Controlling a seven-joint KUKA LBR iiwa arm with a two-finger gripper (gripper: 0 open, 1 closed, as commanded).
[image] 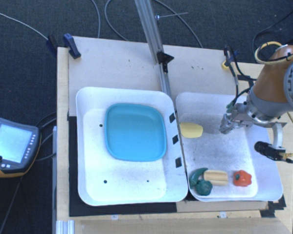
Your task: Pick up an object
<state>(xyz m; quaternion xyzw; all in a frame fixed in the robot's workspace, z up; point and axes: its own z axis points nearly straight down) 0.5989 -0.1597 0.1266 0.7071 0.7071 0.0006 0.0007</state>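
— Camera view: where is the gripper?

— Low over the right bin, in its upper half, the arm reaching in from the right. Whether the jaws are wide or narrow, I cannot tell.

— And things to pick?

— A yellow block by that bin's left wall, near the gripper but apart. Along the near edge: a green pepper, a tan block, a red tomato. A blue plate sits in the left bin.
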